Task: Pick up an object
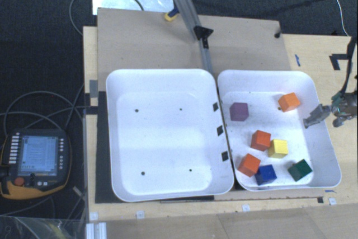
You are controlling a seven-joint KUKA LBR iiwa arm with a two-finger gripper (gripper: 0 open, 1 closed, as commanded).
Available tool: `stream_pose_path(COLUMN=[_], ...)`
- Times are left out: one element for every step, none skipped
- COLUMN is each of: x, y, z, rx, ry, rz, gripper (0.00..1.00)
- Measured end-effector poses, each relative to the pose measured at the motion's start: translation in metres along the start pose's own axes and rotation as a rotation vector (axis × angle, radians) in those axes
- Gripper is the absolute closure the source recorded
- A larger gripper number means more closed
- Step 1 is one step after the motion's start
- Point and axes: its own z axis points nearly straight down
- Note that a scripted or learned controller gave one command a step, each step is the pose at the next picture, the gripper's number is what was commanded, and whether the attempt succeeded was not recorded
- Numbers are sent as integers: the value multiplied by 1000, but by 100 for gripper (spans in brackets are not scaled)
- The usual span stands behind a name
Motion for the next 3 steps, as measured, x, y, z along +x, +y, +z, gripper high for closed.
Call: stream_pose_path(x=[0,1,9], y=[0,3,4], z=[0,62,106], rx=[-1,4,4], ry=[0,1,1], rz=[1,3,2], gripper=[0,0,0])
